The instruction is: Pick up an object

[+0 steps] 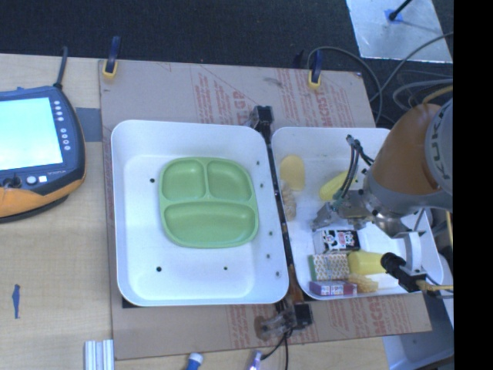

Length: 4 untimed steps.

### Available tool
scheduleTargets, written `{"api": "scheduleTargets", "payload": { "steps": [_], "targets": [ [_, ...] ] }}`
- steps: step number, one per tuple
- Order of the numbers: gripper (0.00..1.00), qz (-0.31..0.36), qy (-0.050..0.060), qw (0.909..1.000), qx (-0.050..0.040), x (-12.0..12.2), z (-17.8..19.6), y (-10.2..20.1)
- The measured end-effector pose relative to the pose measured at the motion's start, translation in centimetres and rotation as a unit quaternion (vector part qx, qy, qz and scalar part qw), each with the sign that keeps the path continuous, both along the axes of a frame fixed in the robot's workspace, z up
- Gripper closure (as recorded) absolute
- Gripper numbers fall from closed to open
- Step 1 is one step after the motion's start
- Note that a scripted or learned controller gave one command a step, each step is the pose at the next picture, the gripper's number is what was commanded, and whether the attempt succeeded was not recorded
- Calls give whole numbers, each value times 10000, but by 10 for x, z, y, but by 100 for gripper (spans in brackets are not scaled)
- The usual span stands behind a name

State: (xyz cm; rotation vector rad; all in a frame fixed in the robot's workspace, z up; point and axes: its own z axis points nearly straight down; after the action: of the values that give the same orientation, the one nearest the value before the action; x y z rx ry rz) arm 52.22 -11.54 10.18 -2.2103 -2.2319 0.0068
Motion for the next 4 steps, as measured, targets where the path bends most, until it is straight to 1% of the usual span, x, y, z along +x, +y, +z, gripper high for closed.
{"api": "scheduleTargets", "payload": {
  "steps": [1,2,3,4],
  "targets": [
    [0,-19,-67,10000,-13,-19,-8,12],
    [100,5,-88,10000,-19,-17,3,12],
    [0,5,-84,10000,-19,-17,3,12],
    [0,-33,-16,10000,13,73,32,-14]
  ]
}}
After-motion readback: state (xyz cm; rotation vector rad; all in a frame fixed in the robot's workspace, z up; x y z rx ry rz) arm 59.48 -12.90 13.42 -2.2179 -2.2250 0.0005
